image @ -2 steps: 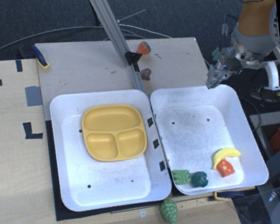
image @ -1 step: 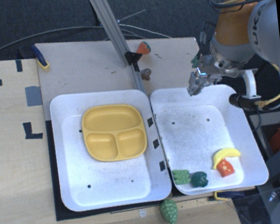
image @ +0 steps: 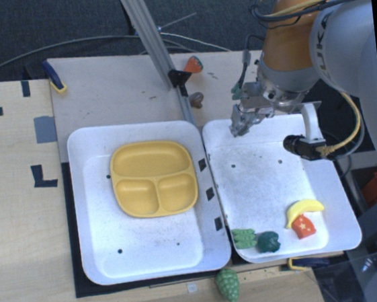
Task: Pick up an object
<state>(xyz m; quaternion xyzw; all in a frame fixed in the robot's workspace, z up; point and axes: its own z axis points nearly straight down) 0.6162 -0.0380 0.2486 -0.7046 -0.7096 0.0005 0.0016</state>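
End effector [image: 238, 127] over right bin [image: 325, 165] rim, grip state indiscernible, no legible writing

A robotics lab: a grey industrial arm [image: 338, 35] over a taped plywood desk [image: 18, 200] holding two white bins [image: 92, 259].

Blue-handled clamp [image: 53, 76] on bench's far left; metal pole [image: 152, 39] rises behind bins

one fixed camera looks down at a slant from above the bench [image: 120, 87], far enough to take in both bins. the left bin [image: 87, 212] and right bin [image: 339, 224] sit mid-frame, the arm [image: 337, 28] entering at the right edge.
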